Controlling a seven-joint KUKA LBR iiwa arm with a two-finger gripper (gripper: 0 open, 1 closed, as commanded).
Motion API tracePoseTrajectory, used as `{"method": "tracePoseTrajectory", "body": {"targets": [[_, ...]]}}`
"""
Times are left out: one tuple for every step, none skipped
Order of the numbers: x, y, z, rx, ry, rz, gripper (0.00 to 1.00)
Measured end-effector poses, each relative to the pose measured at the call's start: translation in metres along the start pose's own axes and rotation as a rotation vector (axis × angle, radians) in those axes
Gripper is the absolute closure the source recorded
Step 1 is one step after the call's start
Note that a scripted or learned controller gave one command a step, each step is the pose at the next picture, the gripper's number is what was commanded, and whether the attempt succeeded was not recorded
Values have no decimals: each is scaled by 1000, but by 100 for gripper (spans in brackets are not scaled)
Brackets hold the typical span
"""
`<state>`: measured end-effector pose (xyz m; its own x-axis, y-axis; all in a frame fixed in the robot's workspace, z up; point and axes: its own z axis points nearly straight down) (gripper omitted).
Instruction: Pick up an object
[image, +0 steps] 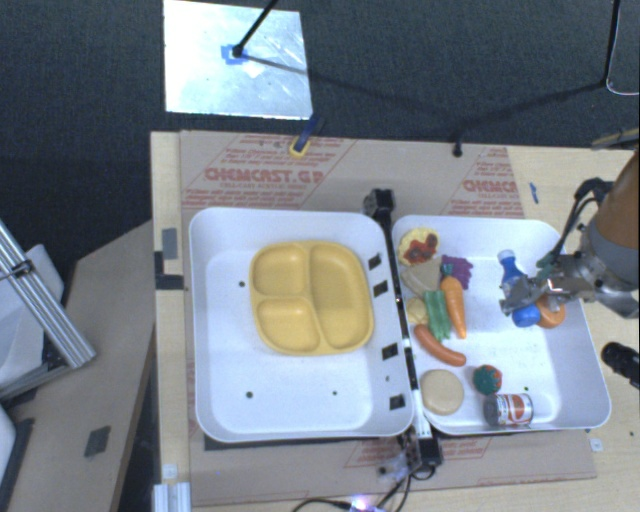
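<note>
At centre right of the frame, in the right bin (585, 395), the blue bottle (511, 270) stands upright just left of the end effector (527, 297), with an orange piece (551, 315) beneath it. I cannot tell its opening or hold.

A divided plate (308, 298) is set in the left bin (215, 400). Toy foods are clustered along the right bin's (585, 400) left side; a can (510, 409) is laid near its front edge.

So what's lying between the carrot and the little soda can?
In the camera view, between the carrot and the can lie a hot dog and a strawberry-like toy.
</note>
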<state>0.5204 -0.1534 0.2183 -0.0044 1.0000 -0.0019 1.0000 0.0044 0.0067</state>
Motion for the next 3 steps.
{"method": "tracePoseTrajectory", "body": {"targets": [[38, 29, -4, 3, 3, -5, 100], [79, 54, 1, 4, 4, -5, 100], [134, 80, 2, 4, 4, -6, 100]]}}
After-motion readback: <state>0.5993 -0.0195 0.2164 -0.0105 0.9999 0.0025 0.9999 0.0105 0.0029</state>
